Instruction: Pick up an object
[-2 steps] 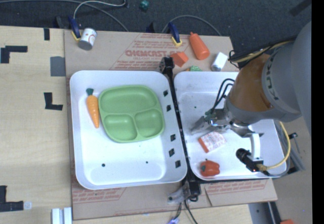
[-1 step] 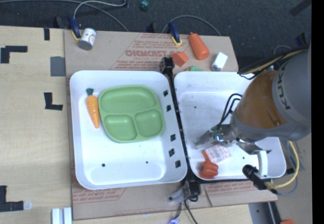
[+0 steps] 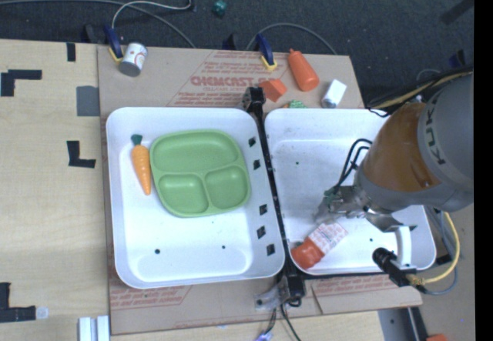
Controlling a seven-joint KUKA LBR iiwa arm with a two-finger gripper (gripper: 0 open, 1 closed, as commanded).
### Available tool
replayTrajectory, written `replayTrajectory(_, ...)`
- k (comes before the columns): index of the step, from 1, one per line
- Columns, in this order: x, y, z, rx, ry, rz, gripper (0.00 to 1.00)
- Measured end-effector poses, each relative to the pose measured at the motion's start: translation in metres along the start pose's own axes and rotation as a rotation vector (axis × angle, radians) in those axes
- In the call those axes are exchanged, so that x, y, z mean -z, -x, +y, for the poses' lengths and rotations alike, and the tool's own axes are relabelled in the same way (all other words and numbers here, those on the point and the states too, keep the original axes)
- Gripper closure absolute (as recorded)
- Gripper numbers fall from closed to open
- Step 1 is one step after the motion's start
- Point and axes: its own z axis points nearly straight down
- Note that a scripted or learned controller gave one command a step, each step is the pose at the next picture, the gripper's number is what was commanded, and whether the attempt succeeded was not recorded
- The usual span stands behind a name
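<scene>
**Camera view: arm low over a bottle in the right bin**

A small bottle (image 3: 322, 243) with an orange-red cap and a pale label lies on its side in the right bin (image 3: 308, 139), near that bin's front left corner, cap end pointing toward the front wall. The gripper (image 3: 337, 203) sits just above and behind the bottle's far end; whether it is spread, pressed together or pinching anything cannot be told, since the arm (image 3: 416, 155) covers much of it. The arm, grey with an orange band, reaches in from the right and hides the right part of that bin.

In the left bin (image 3: 123, 201) a green divided plate (image 3: 200, 172) lies flat toward the back, with a toy carrot (image 3: 141, 165) just beside its left edge.

Behind the bins, on the cardboard sheet (image 3: 192, 74), lie an orange bottle-like toy (image 3: 303, 70), a small orange block (image 3: 274, 89), a white block (image 3: 333, 92) and a small can (image 3: 132, 58).
</scene>
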Motion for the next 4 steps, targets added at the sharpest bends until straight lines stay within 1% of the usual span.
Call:
replayTrajectory(1, 0.077, 0.033, 0.021, 0.001, -0.023, 0.008, 1.0)
replayTrajectory(2, 0.076, 0.032, 0.02, 0.001, -0.024, 0.009, 0.0)
replayTrajectory(3, 0.021, -0.006, 0.043, 0.003, -0.027, 0.01, 0.0)
replayTrajectory(4, 0.062, 0.03, 0.097, 0.003, -0.022, 0.007, 0.0)
